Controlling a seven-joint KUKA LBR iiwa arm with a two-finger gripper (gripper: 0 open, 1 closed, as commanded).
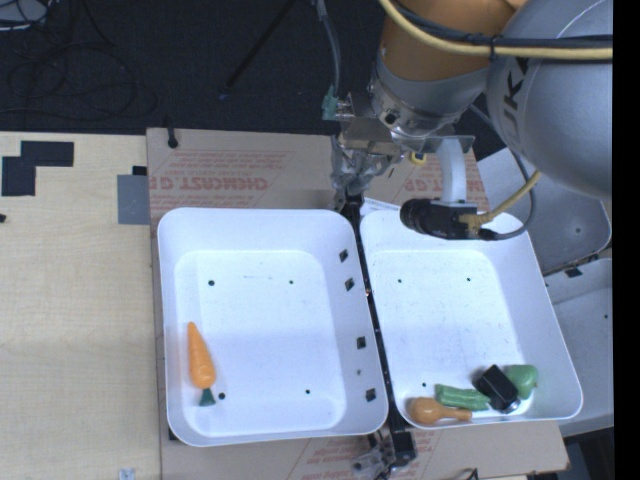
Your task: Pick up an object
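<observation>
One toy carrot (200,358) lies alone at seven o'clock in the left bin (255,226), probably light, rigid and slick; its thick orange middle looks the best hold. Whether the gripper (352,183), at twelve o'clock above the bins, is open, I cannot tell.

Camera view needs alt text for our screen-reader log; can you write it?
Robot arm hangs above the far edge of two white bins. The left bin holds a toy carrot; the right bin holds several small toys in its near corner.
</observation>
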